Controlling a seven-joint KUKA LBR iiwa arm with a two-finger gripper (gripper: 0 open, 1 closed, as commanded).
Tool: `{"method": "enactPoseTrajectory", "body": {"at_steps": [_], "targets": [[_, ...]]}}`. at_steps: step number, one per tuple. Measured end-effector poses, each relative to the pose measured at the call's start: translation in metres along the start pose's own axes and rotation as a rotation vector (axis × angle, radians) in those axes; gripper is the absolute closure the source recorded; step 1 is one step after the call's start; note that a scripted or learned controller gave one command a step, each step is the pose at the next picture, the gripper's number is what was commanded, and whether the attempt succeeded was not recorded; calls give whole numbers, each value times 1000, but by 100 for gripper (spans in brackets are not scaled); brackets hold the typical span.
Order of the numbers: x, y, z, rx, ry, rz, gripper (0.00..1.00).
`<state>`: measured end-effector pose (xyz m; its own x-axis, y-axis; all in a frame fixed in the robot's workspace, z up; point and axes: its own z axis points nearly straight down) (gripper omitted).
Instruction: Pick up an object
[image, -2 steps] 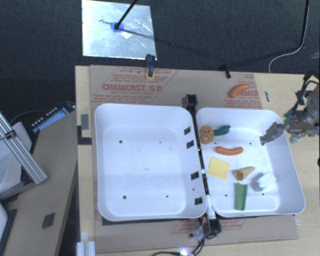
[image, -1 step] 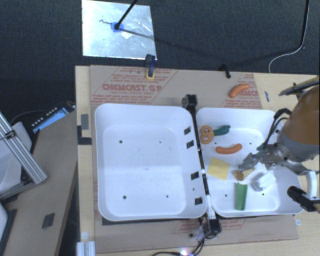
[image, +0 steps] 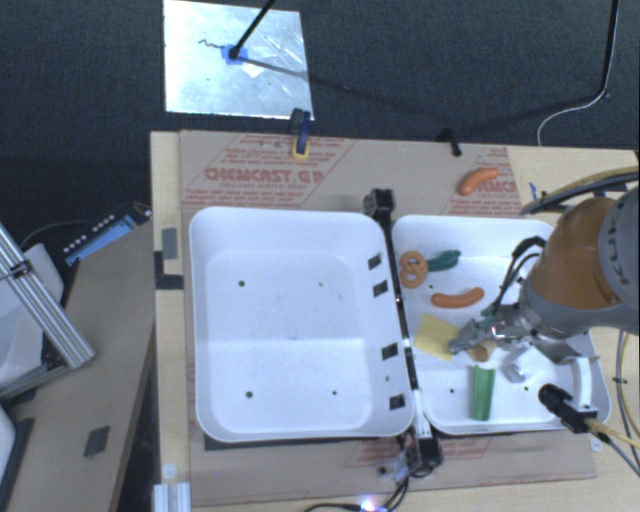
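Gripper (image: 478, 342) low in right bin (image: 520, 420), tips meeting a yellow wedge (image: 436, 337), pale, cheese-like, flat on the floor at the bin's 9 o'clock side. Finger spread and any hold: cannot tell. Orange sausage (image: 457, 297) at wedge's 1 o'clock; green stick (image: 482, 392) at 5 o'clock.
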<state>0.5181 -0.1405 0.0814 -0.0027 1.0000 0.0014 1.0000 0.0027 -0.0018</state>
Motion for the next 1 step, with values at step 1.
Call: {"method": "enactPoseTrajectory", "body": {"at_steps": [1], "targets": [[-1,1,-14,-5,-2,0,100]]}}
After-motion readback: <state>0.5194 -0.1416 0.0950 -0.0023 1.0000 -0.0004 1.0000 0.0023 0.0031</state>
